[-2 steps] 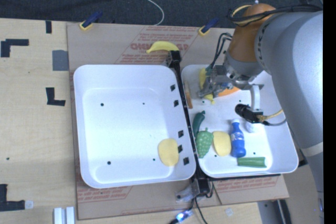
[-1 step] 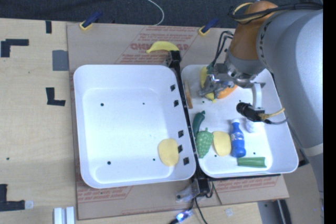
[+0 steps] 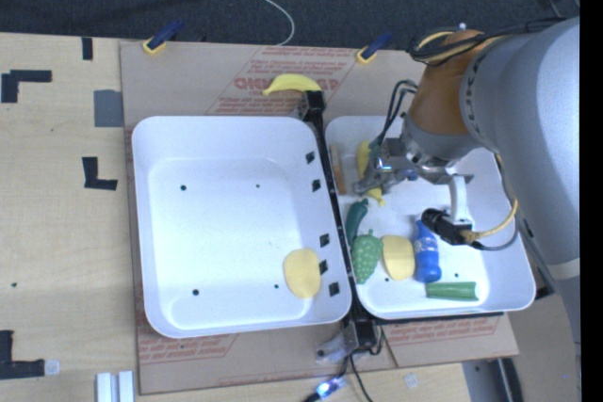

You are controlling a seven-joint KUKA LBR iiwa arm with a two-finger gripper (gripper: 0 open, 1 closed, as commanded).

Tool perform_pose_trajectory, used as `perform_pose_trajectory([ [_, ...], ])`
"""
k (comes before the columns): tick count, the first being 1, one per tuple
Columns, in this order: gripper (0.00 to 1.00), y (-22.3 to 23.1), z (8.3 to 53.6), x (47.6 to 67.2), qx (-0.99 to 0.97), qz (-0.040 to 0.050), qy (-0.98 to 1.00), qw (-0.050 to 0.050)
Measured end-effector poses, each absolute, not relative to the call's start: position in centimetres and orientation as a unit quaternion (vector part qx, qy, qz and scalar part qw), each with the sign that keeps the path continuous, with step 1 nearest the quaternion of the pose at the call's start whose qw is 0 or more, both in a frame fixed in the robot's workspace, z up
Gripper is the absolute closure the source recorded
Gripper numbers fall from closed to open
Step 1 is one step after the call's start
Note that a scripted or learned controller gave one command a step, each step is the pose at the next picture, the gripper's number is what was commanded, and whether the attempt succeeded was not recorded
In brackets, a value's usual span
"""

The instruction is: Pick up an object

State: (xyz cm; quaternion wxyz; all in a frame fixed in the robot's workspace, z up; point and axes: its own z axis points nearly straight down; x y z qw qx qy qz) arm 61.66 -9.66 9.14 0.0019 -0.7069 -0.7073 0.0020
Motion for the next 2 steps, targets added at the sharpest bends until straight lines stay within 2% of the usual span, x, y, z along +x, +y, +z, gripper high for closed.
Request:
perform_pose_trajectory([
  [1, 1.0, 2.1, 19.1, 62.4, -0.702, -0.0045, -0.712, -0.002],
  [2, 1.0, 3.1, 24.8, 61.0, -0.706, -0.0016, -0.708, -0.001],
])
